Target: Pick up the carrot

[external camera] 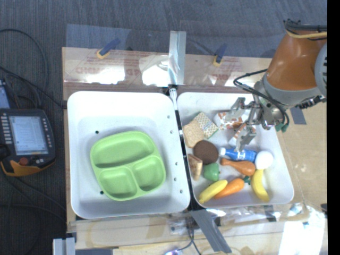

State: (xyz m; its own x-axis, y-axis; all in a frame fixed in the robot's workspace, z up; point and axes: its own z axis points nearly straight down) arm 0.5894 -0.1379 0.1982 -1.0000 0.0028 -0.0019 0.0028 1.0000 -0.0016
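The carrot (232,187) is orange with a green stub and lies slanted near the front of the right bin (284,182), between a yellow banana-like piece (212,190) and a chicken drumstick (240,167). My gripper (245,134) hangs over the right bin's back half, above a blue bottle (238,154), well behind the carrot. Its fingers look open with nothing between them.
The right bin also holds a cracker (204,124), a brown round piece (205,151), a green piece (211,171), a white egg (264,159), a second banana (258,185) and a snack pack (229,119). A green divided plate (127,164) sits in the left bin (79,121).
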